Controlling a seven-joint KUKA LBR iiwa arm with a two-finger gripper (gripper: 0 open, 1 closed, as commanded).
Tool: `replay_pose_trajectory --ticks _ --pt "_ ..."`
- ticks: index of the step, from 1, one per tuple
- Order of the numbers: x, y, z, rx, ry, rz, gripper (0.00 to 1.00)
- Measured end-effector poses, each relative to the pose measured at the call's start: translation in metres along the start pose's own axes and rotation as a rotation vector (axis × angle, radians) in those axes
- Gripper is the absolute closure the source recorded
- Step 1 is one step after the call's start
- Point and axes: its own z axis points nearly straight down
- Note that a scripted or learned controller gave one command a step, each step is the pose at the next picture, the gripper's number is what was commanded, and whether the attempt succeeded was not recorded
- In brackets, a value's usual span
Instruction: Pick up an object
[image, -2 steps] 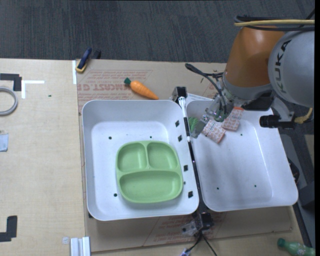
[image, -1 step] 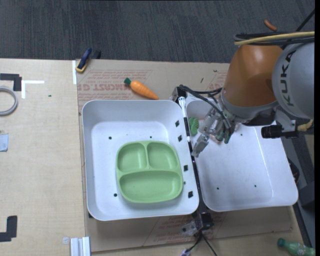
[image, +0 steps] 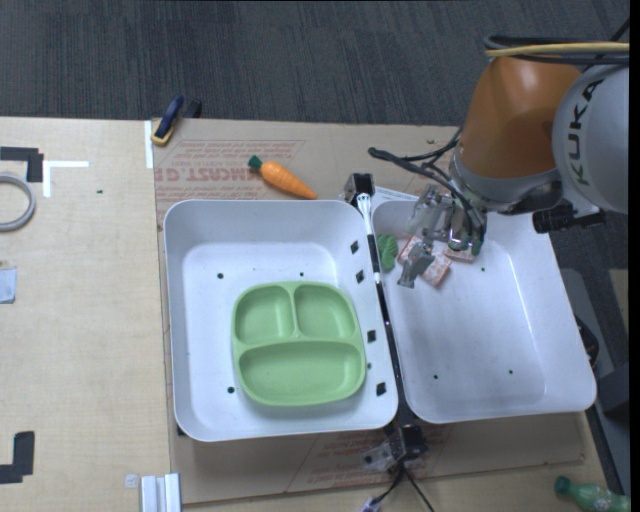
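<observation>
My gripper (image: 440, 238) hangs low over the back left part of the right bin (image: 500, 380), under the grey and orange wrist. Just below it lies a small pink and white packet (image: 428, 266), partly covered by the gripper. A small green item (image: 386, 250) rests against that bin's left wall, beside the packet. A light green divided plate (image: 298, 343) lies flat in the middle of the left bin (image: 200, 250).
An orange toy carrot (image: 283, 177) lies on the cardboard behind the left bin. A blue marker (image: 168, 118) sits at the bench's back edge. A green bottle (image: 590, 492) lies at the bottom right, and a tape roll (image: 12, 200) at the far left.
</observation>
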Motion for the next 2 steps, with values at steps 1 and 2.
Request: replay_pose_trajectory --ticks 1,2 --pt "-0.048 -0.073 0.067 0.0 0.0 -0.048 0.0" --pt "-0.028 -0.018 0.0 0.0 -0.001 -0.187 0.0"
